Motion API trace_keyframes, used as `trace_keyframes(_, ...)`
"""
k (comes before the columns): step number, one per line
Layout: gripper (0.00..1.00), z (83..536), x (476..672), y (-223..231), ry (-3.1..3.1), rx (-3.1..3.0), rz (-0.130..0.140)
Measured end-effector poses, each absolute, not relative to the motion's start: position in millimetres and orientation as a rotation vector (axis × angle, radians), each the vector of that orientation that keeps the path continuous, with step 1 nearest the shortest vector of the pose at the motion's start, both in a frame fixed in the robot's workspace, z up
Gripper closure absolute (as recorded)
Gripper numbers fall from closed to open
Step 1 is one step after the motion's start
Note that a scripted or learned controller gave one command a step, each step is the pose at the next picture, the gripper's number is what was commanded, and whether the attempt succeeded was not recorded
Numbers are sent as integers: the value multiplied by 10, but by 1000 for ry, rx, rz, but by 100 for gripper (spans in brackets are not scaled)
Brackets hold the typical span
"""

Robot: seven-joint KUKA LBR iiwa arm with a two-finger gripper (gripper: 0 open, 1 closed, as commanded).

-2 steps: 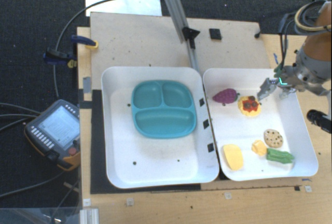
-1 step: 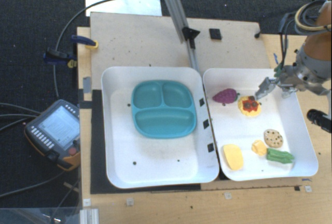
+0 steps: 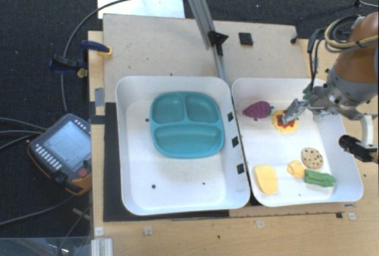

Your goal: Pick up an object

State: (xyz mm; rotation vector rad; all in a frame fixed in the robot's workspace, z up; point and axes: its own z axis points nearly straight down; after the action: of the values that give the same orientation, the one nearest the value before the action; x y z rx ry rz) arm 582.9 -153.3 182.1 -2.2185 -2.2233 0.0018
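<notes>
1. Off the desk's left edge a teach pendant [image 3: 62, 151] lies on the dark floor among loose cables.
2. The left bin [image 3: 133, 189] carries a teal divided plate [image 3: 186, 124], upright and flat, with nothing in its compartments.
3. The right bin [image 3: 349, 189] has the toy food. A purple grape bunch [image 3: 257, 110] lies near the top. Along the front edge sit a yellow cheese wedge [image 3: 266, 179], a small yellow piece [image 3: 295, 168], a chocolate-chip cookie [image 3: 311, 157] and a green pickle-like piece [image 3: 319, 178].
4. A round yellow piece with a red top [image 3: 285, 123] lies just right of the grapes. The gripper [image 3: 290, 115] is down right over it, fingers at its red top.
5. I can't tell how far apart the fingers are, or whether they have hold of anything.
6. By my reckoning the reach is done, but the piece looks flat on the bin floor. The grasp and lift remain.
</notes>
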Motion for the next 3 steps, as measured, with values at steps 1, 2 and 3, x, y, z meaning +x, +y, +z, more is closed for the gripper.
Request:
trace_keyframes(1, 0, 1201, 5801, -1563, -2222, -2219, 3)
trace_keyframes(2, 0, 872, 5825, -1571, -2225, -2224, -4)
trace_keyframes(3, 100, 1005, 5852, -1558, -2230, -2226, -15)
